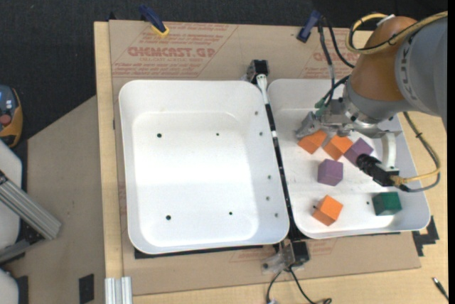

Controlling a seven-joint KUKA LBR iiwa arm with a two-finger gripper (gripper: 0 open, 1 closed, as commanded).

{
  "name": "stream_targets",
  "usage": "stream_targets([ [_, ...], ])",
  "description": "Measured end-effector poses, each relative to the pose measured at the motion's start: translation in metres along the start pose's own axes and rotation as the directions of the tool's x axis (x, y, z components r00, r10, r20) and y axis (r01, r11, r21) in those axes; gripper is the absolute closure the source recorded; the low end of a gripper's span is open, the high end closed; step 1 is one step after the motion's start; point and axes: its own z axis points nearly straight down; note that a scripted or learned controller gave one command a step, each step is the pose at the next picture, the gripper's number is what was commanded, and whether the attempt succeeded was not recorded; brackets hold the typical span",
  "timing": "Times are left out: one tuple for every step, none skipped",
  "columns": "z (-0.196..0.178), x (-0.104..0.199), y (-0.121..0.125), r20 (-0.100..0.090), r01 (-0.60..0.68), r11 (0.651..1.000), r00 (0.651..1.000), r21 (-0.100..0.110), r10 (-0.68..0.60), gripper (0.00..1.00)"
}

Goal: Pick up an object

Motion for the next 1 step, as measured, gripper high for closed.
stream_targets([
  [0.0135,0.0025,-0.0038,-0.009,-0.004,0.999,1.000,0.035,0.004,0.00],
])
